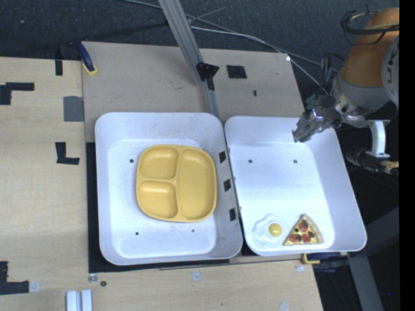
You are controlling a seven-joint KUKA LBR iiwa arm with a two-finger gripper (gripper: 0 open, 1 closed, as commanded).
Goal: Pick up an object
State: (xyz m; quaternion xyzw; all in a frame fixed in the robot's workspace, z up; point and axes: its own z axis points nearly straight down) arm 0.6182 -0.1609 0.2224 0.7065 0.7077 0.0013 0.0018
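A toy fried egg [268, 229], white with a yellow yolk, lies at the near edge of the right bin [285, 173]. Beside it on the right rests a toy pizza slice [305, 231] with red toppings. A yellow three-compartment plate [176, 182] sits in the middle of the left bin [117, 173]. My gripper [303, 131] hangs over the far right corner of the right bin, well away from the egg and the pizza, with nothing seen between its fingers.
A slanted metal pole [188, 37] crosses the bench behind the bins. Cables [259, 41] run along the back toward the arm. Black clips [227, 184] sit where the two bins meet.
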